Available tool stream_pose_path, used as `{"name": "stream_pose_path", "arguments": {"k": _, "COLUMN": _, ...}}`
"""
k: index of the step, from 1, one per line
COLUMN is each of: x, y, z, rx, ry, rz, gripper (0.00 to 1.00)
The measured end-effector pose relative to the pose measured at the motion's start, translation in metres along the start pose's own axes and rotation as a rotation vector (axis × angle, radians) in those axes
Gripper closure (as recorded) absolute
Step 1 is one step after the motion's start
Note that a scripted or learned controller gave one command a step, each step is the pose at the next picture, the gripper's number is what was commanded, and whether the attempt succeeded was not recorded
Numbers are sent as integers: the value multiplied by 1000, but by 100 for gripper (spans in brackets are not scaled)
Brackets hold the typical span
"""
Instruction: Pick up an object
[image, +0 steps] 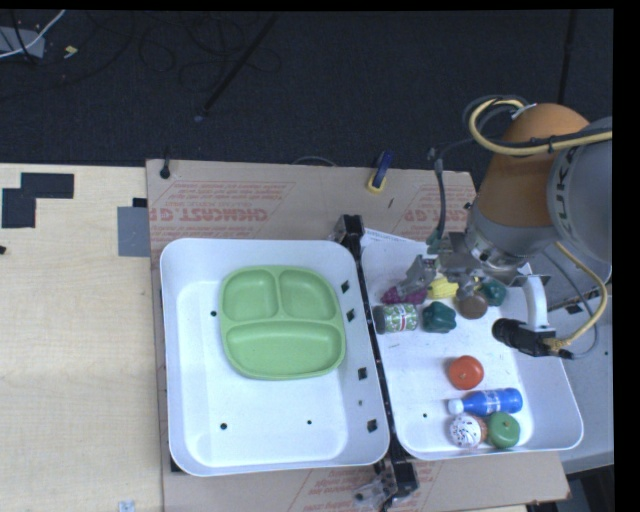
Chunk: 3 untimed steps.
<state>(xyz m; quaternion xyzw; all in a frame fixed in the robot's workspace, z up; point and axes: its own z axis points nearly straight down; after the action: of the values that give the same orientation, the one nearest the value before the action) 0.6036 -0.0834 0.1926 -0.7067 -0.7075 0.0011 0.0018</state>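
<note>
Grey metal gripper (432, 268) hangs low over the right bin's (560, 400) far end; whether it grips anything I cannot tell. Crowded just beside it lie a purple piece (403, 296), yellow piece (443, 290), small jar (396, 318) and teal lump (438, 318). Farther off, a green divided plate (281, 322) rests in the left bin (190, 420).

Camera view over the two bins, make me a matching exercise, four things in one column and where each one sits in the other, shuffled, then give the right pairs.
Things:
1. green divided plate
2. orange ball
3. blue bottle
4. gripper

Places:
A. right bin, just above the blue bottle
B. over the cluster of small things at the far end of the right bin
C. left bin
D. near end of the right bin, lying on its side

Pairs: 1-C, 2-A, 3-D, 4-B
</note>
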Motion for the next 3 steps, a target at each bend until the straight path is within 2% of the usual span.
{"name": "stream_pose_path", "arguments": {"k": 1, "x": -3, "y": 1, "z": 44, "rx": 3, "ry": 0, "rz": 0, "gripper": 0}}
{"name": "stream_pose_path", "arguments": {"k": 2, "x": 3, "y": 1, "z": 79, "rx": -22, "ry": 2, "rz": 0, "gripper": 0}}
{"name": "stream_pose_path", "arguments": {"k": 3, "x": 2, "y": 3, "z": 79, "rx": -24, "ry": 1, "rz": 4, "gripper": 0}}
